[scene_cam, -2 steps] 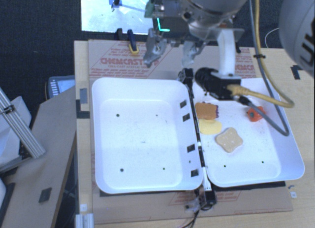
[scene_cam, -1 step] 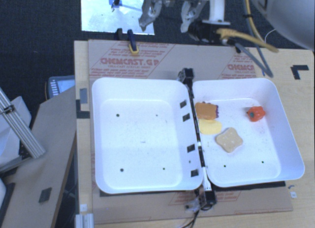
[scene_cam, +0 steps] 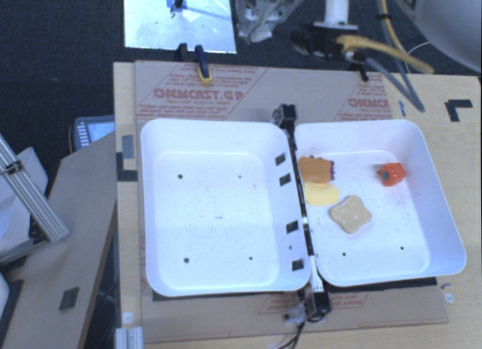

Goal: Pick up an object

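The wooden bench [scene_cam: 83,212] carries a brown sheet printed "CHEMCAST GP" [scene_cam: 248,87], and on that sheet sit the two white bins, touching along their inner walls, where black clips join them. The left bin [scene_cam: 211,212] shows a bare floor with a few small dark holes. The right bin [scene_cam: 399,246] holds all four loose pieces. The arm [scene_cam: 444,1] shows as a pale grey bulk at the top right corner, with yellow cable [scene_cam: 380,46] looping beneath it. A shiny square plate [scene_cam: 177,8] lies on the dark floor beyond the bench's far edge. The gripper [scene_cam: 260,12] hangs by that plate, past the far edge of the bench and well apart from both bins; its metal parts blur together, so I cannot tell whether it is spread or closed, and nothing is seen in it. Among the pieces, a tan toast-shaped slice [scene_cam: 350,214] lies near the bin's middle. An orange waffle-like piece [scene_cam: 315,169] rests against the left wall, touching a flat yellow piece [scene_cam: 321,194] just below it. A small red-orange vegetable-like toy [scene_cam: 390,174] lies apart, toward the right wall.
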